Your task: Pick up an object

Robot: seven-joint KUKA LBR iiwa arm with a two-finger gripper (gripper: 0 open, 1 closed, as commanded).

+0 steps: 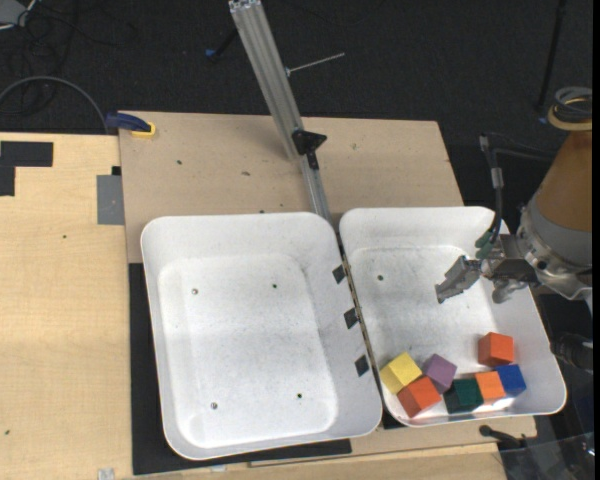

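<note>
Blocks: a cluster lies in the near right corner of the right bin (420, 230), nearest the camera.
Bench: tan board (230, 163) under both bins, with a paler wooden table (40, 298) at its left.
Left bin: white tray (180, 243), speckled floor, touching the right bin along the middle seam.
Right bin: white, holding all the blocks along its near edge.
Arm: enters from the right, its orange band (580, 173) above a grey wrist, over the right bin's far right side.
Rail: a slanted aluminium bar (270, 78) runs from the top down to the seam between the bins.
Gripper: (477, 276) hangs low over the right bin's floor, well apart from the blocks; nothing shows between its fingers, and I cannot tell how wide they stand.
Red block: (497, 348) sits alone, just behind the row.
Orange-red block: (418, 395) at the near edge, touching the yellow block (401, 370).
Purple block: (440, 370) just right of the yellow one.
Green block: (463, 395) beside an orange block (489, 384) and a blue block (512, 379).
Clamp: a small blue and yellow piece (132, 123) on the board's far left corner.
</note>
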